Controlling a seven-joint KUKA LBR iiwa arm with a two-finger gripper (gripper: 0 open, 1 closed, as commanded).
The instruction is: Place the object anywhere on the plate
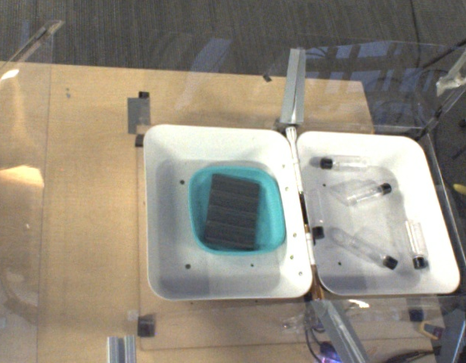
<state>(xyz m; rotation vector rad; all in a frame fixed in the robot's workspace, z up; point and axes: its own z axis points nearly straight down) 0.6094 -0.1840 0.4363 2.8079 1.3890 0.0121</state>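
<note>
Camera view: gripper state impossible to tell. Teal plate (237,210) centred in left bin (166,225), dark ridged block (233,212) lying flat on it, clear of plate rim. Right bin (437,203) holding 4 clear tubes with black caps (339,162), scattered, well apart. Bare white floor around plate.

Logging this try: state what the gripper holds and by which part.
Nothing is seen held. The dark ridged block lies on the teal plate in the left bin; clear tubes lie in the right bin.
</note>
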